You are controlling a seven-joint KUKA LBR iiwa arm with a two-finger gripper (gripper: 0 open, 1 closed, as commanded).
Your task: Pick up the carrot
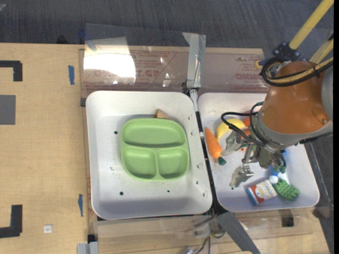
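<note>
Two shallow white plastic bins sit side by side on the bench, the left bin (100, 142) and the right bin (307, 187), meeting along a shared rim down the middle of the camera view. Within the left bin lies a light green plastic divided plate (155, 147) with one long compartment at its 12 o'clock side and two smaller ones at its 6 o'clock side. A small tan scrap (161, 114) peeks out at the plate's 12 o'clock edge, touching it; what it is cannot be told.

The small orange carrot (213, 144) lies in the right bin, close against the bin's 9 o'clock wall, its length running from about 11 o'clock to 5 o'clock. It rests on the bin floor with nothing gripping it. Just beside it, at its 2 o'clock, sits a yellow banana-like toy (234, 125), partly hidden under the arm.

The grey arm with its broad orange band (293, 109) reaches in from 3 o'clock and hangs over the middle of the right bin. Its metal two-finger gripper (242, 176) points down toward 7 o'clock, at the carrot's 4 o'clock and apart from it. Whether the jaws are spread or pressed together cannot be told, and nothing is seen between them.

Toward the bin's 5 o'clock corner lie a small white bottle with a red and blue label (262, 190) and, touching its 3 o'clock end, a bumpy green toy (286, 190).
</note>
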